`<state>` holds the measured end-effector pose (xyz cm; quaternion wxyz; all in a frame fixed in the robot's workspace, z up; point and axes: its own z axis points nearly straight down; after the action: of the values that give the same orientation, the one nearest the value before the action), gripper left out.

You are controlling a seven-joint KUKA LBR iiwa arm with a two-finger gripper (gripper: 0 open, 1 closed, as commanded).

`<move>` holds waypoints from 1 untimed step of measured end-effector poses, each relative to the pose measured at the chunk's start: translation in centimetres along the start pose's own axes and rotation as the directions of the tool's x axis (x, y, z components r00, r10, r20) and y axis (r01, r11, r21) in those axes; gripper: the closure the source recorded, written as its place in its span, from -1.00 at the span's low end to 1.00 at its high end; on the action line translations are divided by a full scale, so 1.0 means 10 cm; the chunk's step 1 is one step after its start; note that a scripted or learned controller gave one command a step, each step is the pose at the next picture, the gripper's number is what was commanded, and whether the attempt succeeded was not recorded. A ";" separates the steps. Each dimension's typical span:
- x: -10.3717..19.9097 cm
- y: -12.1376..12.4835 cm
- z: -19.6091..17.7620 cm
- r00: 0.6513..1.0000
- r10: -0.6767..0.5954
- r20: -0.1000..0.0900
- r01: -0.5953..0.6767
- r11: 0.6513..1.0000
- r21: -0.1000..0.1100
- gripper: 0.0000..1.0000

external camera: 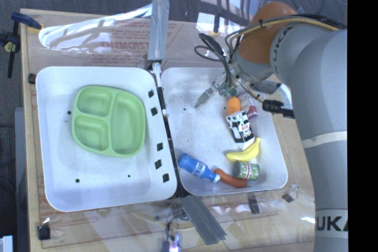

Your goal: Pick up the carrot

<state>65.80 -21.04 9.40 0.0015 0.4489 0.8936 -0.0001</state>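
Two fingers of my hand [220, 90] spread wide just beside the carrot [234, 104] in the right bin [195, 133]; crowding black-and-white carton [240, 126] could catch a finger and spoil my grasp.

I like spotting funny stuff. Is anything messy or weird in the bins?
Nothing looks spilled or broken. The odd part is the crowding: the carrot, a black-and-white box, a banana, a blue bottle and a small can all sit bunched along the right bin's far side, while the green divided plate lies neatly alone in the left bin.
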 end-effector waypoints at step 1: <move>0.10 0.06 0.01 0.997 0.078 -0.005 -0.078 0.997 0.004 -1.00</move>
<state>65.69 -19.82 9.25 -0.0015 0.4836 0.8753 -0.0007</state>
